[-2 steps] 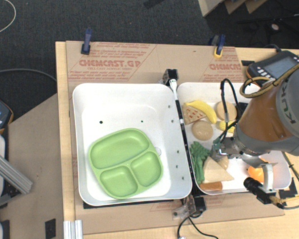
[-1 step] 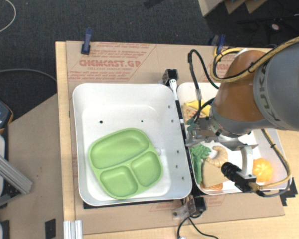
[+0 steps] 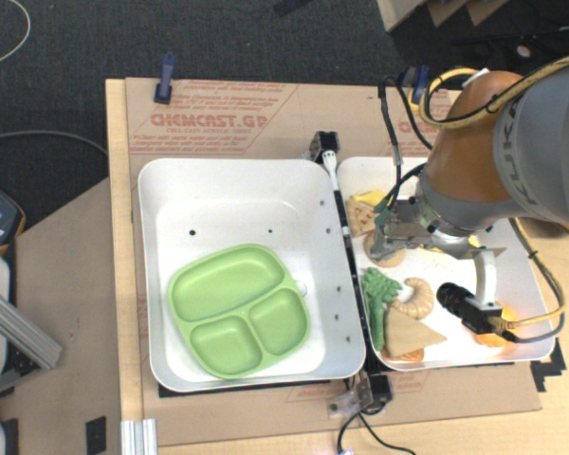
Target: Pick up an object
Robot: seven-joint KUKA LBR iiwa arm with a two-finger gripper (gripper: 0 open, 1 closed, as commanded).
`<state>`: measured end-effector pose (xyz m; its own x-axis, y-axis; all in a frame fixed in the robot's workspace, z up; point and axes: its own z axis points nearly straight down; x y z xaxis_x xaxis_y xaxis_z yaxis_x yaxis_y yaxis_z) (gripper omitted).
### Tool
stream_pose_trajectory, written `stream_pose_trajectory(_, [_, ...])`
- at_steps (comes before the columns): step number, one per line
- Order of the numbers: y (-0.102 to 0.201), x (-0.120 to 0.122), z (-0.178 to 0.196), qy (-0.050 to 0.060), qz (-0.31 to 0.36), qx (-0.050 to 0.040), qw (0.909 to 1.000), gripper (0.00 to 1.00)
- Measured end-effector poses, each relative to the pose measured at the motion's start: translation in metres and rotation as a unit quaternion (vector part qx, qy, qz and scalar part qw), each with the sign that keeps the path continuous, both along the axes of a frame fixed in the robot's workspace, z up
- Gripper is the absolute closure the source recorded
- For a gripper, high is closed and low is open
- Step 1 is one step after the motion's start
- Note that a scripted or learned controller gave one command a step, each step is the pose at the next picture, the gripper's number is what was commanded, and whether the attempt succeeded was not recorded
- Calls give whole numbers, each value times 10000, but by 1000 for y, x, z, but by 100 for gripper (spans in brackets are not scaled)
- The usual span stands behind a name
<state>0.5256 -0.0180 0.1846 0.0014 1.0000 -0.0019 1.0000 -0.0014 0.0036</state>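
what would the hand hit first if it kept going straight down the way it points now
Probably the right bin's floor, beside the green leafy toy and tan piece. Depth is hard to judge from this slant.

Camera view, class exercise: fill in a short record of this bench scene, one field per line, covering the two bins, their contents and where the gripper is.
left bin: holds a green divided plate with three compartments
right bin: holds toy food, including a green leafy piece, a croissant and a tan wedge
arm: reaches in from the right, over the right bin
gripper: low over the right bin's left side
fingers: cannot tell
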Motion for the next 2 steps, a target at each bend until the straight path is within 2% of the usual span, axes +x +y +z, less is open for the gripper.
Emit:
stream_pose_trajectory(1, [20, 5, 33, -5, 20, 9, 10000, 100])
stream_pose_trajectory(2, [7, -6, 191, -85, 11, 11, 10000, 100])
